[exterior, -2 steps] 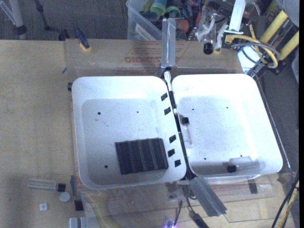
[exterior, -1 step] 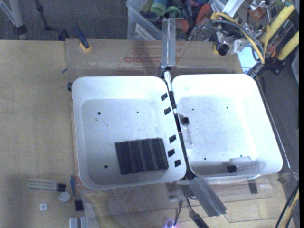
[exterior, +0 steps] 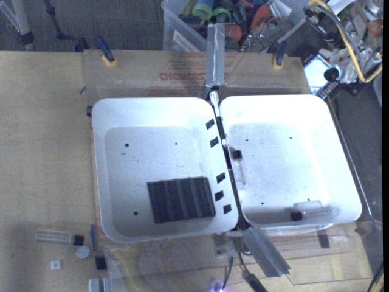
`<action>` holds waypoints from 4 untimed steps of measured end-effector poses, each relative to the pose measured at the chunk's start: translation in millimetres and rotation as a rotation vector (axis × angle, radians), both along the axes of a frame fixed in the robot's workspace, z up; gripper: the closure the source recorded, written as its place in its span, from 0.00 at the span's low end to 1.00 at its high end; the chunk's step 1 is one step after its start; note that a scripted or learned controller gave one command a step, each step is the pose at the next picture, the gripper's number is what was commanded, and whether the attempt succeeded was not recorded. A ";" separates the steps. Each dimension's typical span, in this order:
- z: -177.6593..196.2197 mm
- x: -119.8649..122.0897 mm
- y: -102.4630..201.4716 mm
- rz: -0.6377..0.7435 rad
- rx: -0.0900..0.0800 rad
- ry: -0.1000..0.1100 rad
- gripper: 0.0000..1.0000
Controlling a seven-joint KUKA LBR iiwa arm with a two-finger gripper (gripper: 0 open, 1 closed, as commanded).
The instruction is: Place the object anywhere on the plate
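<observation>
I see the dark ribbed plate [exterior: 181, 199] bare in the left bin [exterior: 109, 126]. A small clear object [exterior: 307, 212] lies in the right bin [exterior: 340, 157], so placing remains; my tool's state I cannot tell

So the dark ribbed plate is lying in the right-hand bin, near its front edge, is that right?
Not quite. The dark ribbed plate does lie near the front edge, but in the left bin, not the right bin. The camera view shows it there, flat on the bin floor.

Matt black ribbed plate [exterior: 181, 199], glossy white bins [exterior: 103, 163]
</observation>
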State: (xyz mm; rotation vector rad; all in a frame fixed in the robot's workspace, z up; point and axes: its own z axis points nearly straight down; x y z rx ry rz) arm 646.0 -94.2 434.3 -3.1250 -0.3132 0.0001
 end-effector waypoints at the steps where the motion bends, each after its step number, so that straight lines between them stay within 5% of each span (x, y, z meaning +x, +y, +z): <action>1: 0.0 -15.8 -60.9 0.329 0.002 0.005 1.00; 2: -0.1 -21.1 -95.2 0.004 0.000 0.002 1.00; 3: 0.2 4.4 -128.3 0.245 -0.001 0.000 1.00; 4: 0.2 12.0 -127.5 0.789 0.000 0.001 1.00</action>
